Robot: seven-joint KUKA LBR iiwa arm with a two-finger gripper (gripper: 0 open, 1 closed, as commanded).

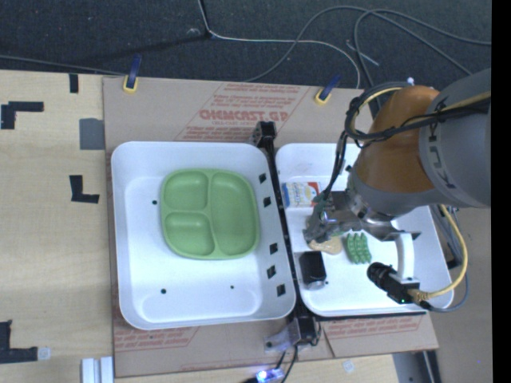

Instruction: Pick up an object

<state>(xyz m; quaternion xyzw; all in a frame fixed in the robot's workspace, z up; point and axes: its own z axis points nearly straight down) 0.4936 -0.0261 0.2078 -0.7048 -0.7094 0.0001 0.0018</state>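
White plastic, left bin [132, 238]: shallow tray, holding one green divided plate [210, 213] with three compartments, lying flat near the bin's middle. No other loose item in it.

Black divider [275, 214]: rail between the two bins, running from far edge to near edge.

White plastic, right bin [359, 300]: holds the small goods. Itemised from its left side:
- small packet [301, 193], white with orange and blue print, flat, near the divider, on the far side of the gripper.
- black block [312, 268], boxy, near the divider, on the near side of the gripper, its long axis running roughly far to near.
- tan piece [332, 246], partly covered, touching or just beside the gripper's tip.
- green ridged object [358, 248], just right of the tan piece, long axis roughly far to near, slightly tilted.

Gripper [322, 228]: low over the right bin, the grey arm and its orange band [399, 146] above and to the right. Whether it is released or clenched cannot be told; nothing is seen grasped.

Judgement: the tan piece and the green ridged object lie nearest, just below and right of the tip in the view; the black block is a short way toward the near edge.
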